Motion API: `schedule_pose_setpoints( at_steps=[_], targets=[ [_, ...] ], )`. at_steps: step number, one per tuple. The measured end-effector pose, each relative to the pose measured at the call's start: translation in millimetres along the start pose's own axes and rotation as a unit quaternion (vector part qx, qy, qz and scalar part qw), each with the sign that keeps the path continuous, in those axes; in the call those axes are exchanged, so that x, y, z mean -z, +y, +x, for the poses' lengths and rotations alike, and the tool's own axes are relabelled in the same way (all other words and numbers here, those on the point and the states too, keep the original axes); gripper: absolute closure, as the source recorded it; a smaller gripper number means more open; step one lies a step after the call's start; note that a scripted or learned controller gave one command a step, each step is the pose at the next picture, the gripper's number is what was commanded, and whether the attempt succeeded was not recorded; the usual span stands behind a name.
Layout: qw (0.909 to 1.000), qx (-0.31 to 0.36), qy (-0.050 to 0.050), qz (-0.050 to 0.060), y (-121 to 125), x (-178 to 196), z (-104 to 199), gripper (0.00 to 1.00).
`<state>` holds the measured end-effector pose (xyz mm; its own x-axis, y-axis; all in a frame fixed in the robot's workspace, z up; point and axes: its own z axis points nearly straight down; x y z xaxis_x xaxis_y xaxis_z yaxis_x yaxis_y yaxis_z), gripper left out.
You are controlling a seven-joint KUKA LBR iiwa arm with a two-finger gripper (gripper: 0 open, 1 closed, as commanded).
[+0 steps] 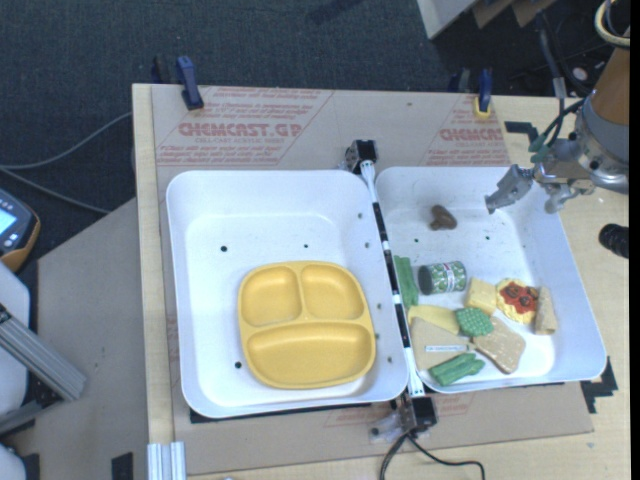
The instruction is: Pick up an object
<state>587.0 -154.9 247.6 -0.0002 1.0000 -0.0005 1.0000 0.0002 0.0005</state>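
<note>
Pincer: two-finger grey metal gripper (527, 192), fingers spread, holding nothing, over the right bin's far edge.
Nearest object: small brown lumpy piece (441, 217), lower-left of the pincer, lying alone.
Handling: likely light, stiff, rounded; pinch across its middle.

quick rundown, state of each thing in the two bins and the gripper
gripper: over the right bin's far right corner, fingers apart, nothing between them
yellow divided plate: flat in the left bin, right side up
small can: lying on its side in the right bin
brown lump: alone near the far wall
toy food pile: heaped at the near end, pieces touching
</note>
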Motion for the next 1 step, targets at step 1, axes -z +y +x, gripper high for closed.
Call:
schedule_pose_setpoints(
  at_steps=[1],
  targets=[
    [1.0,0.004,0.0,-0.003,83.4,-62.5,68.8,0.0]
  ],
)
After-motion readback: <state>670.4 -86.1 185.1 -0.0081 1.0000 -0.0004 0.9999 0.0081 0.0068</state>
